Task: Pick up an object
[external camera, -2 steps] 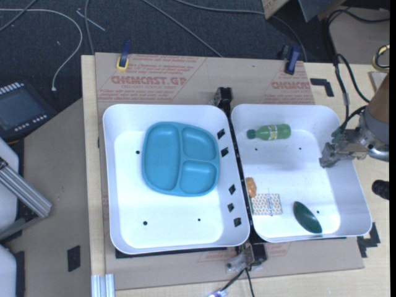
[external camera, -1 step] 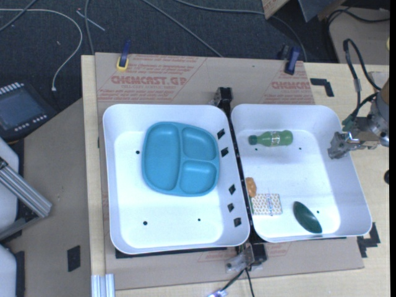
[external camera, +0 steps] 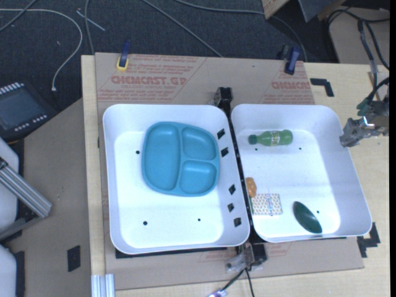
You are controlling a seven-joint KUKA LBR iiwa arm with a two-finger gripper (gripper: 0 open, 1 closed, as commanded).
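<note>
Two bins: shallow white trays are set side by side on the desk [external camera: 93, 166], their inner walls touching along a row of black clips.
Left bin [external camera: 124, 228]: a blue divided plate [external camera: 180, 159] with three compartments is laid flat in the upper middle.
Right bin [external camera: 334, 172]: four small things are spread apart on its floor.
Bottle: a small green bottle [external camera: 271, 138] with a light label is seen lying on its side near the far wall, cap toward the divider.
Orange piece: a small orange-brown object [external camera: 250, 186] is placed against the divider wall; its kind cannot be told.
Packet: a flat white packet [external camera: 266, 204] with a speckled print is laid just below the orange piece, near it.
Dark green object: an oval, glossy dark green thing [external camera: 307, 218] is tilted in the near right corner.
Tool [external camera: 357, 129]: it is seen at the right, outside the right bin's rim, well apart from all four things; whether its fingers are apart or together cannot be told.
Obstruction: nothing is stacked on the bottle, packet or green oval.
Surroundings: blue clamps [external camera: 124, 59] are fixed at the cardboard's far edge, and cables are strewn on the dark floor beyond.
</note>
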